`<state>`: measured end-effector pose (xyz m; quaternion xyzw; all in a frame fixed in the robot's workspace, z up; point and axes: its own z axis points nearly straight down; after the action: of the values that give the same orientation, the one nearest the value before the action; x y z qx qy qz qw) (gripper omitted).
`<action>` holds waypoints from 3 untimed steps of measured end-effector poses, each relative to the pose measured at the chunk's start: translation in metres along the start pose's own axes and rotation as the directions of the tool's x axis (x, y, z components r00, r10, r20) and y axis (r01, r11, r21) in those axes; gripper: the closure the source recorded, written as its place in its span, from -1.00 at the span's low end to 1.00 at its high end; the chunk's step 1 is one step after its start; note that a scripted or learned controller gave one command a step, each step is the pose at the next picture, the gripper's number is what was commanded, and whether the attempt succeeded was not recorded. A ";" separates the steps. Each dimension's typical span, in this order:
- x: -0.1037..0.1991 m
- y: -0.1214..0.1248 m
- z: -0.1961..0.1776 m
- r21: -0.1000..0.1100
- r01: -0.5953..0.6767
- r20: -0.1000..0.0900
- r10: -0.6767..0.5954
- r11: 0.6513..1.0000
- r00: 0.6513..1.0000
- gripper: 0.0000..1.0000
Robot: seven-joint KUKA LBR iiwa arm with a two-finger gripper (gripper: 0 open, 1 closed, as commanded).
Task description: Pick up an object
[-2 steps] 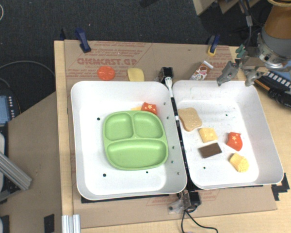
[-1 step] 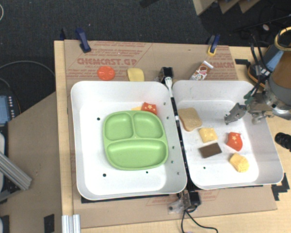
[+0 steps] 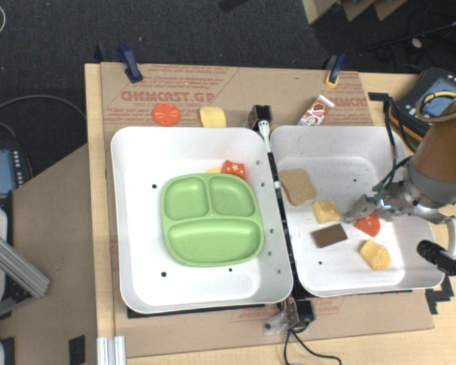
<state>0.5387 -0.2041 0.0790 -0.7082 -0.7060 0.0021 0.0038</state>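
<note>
Right bin [image 3: 342, 147]: red piece [image 3: 369, 224], brown slab [image 3: 329, 236] crowd arm [image 3: 433, 166].

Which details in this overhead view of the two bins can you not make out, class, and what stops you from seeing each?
- End effector, camera view: too small and blurred to tell its state, or whether it touches the red piece.
- Red item and yellow bit behind the green tray: the tray's rim partly hides them.
- Packet on the cardboard: print too small to read.
- Arm: cut off by the right edge.
</note>
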 end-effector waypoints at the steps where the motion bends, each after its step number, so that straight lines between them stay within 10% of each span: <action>1: 0.001 0.004 -0.017 -0.013 0.002 0.005 -0.002 1.000 1.000 1.00; 3: 0.107 0.021 -0.134 -0.015 0.011 0.003 -0.011 1.000 1.000 1.00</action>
<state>0.5613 -0.0977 0.2130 -0.7044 -0.7098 -0.0024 -0.0024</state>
